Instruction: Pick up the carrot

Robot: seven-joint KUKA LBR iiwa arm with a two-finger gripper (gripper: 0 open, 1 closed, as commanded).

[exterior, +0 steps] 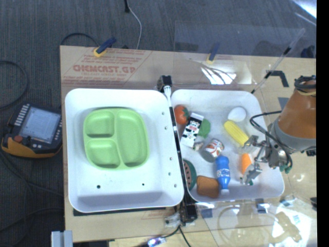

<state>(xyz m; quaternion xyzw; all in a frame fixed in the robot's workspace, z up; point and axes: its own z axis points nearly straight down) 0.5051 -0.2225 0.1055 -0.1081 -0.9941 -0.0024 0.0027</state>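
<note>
At the far left, off the desk (pixel 113 60), a handheld pendant (pixel 32 130) lies on the carpet. On the brown desk surface, red lettering at about 11 o'clock reads roughly "CHEMCAST GP"; the last letters are hard to make out.

The left bin (pixel 74 189) holds a green divided plate (pixel 115 138) and nothing else. The right bin (pixel 267 189) is crowded: a tomato (pixel 180 115) at its 10 o'clock corner, a black-and-white patterned carton (pixel 193 130) just beside it with print too small to read, a small can (pixel 213 148) near the middle, a corn cob (pixel 236 131) toward 1 o'clock, a blue bottle (pixel 222 173) whose label cannot be read, and a brown bread-like piece (pixel 208 186) at 6 o'clock.

The carrot (pixel 246 162) lies toward 4 o'clock in the right bin, resting on the bin floor just right of the blue bottle. The gripper (pixel 255 170) is low over that spot, its fingers spread apart with the carrot close beside them rather than clamped between them.

By my reading the approach is made, but the grasp and the lift are both left to do; the carrot has not left the bin floor.
</note>
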